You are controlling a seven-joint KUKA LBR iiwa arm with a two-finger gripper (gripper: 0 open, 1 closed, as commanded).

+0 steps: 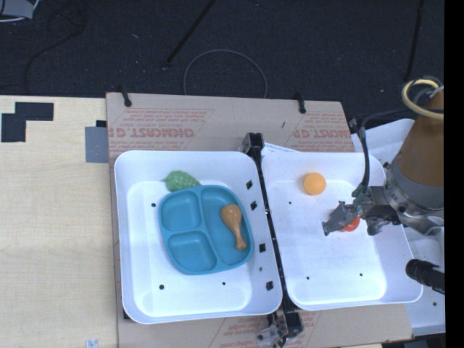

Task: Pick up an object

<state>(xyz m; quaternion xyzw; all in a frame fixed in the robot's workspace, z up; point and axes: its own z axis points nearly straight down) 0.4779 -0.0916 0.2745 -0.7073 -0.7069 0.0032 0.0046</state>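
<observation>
A small red object [351, 225] lies on the floor of the right bin [330, 288], towards its right side. My gripper [355, 220] is down low over it, open, with one dark finger on each side of the red object. The fingers are spread wider than the object, and the wrist hides part of it. An orange ball [314, 183] rests in the same bin, up and to the left of the gripper and apart from it.
The left bin [138, 281] holds a blue divided plate [190, 251] with a tan drumstick [233, 224] in its right compartment. A green leafy piece [180, 180] sits by the plate's top edge. A black divider [262, 227] runs between the bins.
</observation>
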